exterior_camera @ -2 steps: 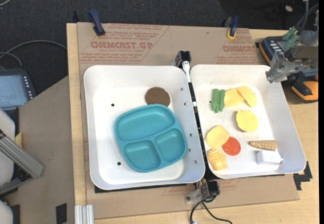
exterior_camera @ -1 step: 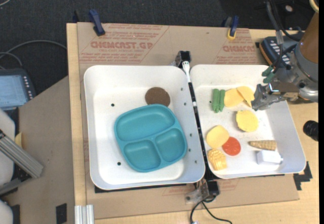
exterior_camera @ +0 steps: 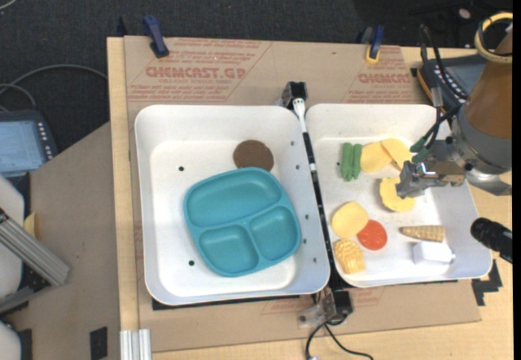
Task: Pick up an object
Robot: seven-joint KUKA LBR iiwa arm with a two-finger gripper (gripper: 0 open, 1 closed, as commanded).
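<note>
The right bin [exterior_camera: 370,111] holds several toy foods. My gripper [exterior_camera: 409,182] hangs low over a yellow slice [exterior_camera: 392,200] near the bin's middle right, and its body hides part of that slice. Just behind it lie two more yellow pieces [exterior_camera: 377,156] and a green pod [exterior_camera: 351,160]. Toward the front sit a yellow round piece [exterior_camera: 351,219], a red tomato [exterior_camera: 373,235], a corn cob [exterior_camera: 348,255], a tan cone [exterior_camera: 423,232] and a white block [exterior_camera: 431,252].
The left bin [exterior_camera: 159,187] carries a teal divided plate [exterior_camera: 241,220] with a brown disc [exterior_camera: 253,155] behind it. A black clip and rod [exterior_camera: 298,102] run along the seam between the bins. Blue clamps [exterior_camera: 155,34] hold the board's back edge.
</note>
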